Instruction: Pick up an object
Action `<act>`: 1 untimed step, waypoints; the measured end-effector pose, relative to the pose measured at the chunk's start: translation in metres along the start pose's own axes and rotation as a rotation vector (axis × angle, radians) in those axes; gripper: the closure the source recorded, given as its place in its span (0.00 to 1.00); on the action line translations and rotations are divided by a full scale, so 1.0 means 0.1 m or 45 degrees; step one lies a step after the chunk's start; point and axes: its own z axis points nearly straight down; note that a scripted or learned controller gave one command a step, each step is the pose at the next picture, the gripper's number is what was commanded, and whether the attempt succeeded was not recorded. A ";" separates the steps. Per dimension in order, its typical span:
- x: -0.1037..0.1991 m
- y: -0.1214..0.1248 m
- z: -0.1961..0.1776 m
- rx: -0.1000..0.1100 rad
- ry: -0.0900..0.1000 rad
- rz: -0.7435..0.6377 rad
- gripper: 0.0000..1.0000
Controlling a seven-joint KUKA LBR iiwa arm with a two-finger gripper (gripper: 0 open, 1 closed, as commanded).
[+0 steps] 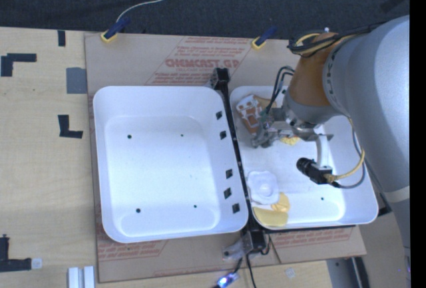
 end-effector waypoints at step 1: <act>-0.02 -0.01 -0.01 -0.002 0.001 -0.001 1.00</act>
